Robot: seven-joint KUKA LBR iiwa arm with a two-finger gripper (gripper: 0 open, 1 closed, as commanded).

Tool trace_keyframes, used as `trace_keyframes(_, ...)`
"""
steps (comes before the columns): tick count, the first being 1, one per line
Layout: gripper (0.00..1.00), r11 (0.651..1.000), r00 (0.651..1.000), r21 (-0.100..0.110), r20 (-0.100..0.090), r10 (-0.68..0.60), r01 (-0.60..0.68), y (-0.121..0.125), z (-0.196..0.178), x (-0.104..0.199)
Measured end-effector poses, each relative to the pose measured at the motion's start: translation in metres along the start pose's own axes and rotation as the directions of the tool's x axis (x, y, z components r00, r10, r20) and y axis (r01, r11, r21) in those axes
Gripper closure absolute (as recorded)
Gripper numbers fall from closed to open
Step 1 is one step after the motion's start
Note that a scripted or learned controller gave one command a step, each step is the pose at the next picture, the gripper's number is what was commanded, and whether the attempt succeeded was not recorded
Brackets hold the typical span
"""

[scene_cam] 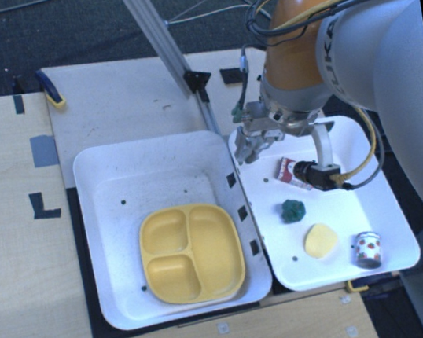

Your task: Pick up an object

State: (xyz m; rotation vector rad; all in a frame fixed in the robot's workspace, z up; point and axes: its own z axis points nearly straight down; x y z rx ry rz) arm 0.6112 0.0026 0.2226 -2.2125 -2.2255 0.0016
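Two shallow white bins of smooth plastic sit side by side on the pale wooden table. The left bin holds one yellow plate, glossy, rounded-square and split into three compartments. The right bin holds four small things: a red and white packet toward 12 o'clock of the bin, a dark green lumpy piece near the middle, a pale yellow rounded lump toward 6 o'clock, and a silvery object with red marks at about 5 o'clock. The grey arm, with its shiny orange band, reaches in from 3 o'clock and bends down over the bins' shared edge. The gripper hangs at the right bin's 11 o'clock corner, apart from all four things; whether the jaws are open or closed I cannot tell. One blue-and-yellow clamp sits at the table's far edge.
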Motion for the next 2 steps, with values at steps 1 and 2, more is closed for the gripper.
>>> trace_keyframes(1, 1.00, 1.000, 1.000, 0.000, -0.001, -0.002, 0.002, -0.022, -0.010, 0.052)
trace_keyframes(2, 1.00, 1.000, 1.000, 0.000, 0.000, -0.001, 0.001, -0.042, -0.011, 0.094)
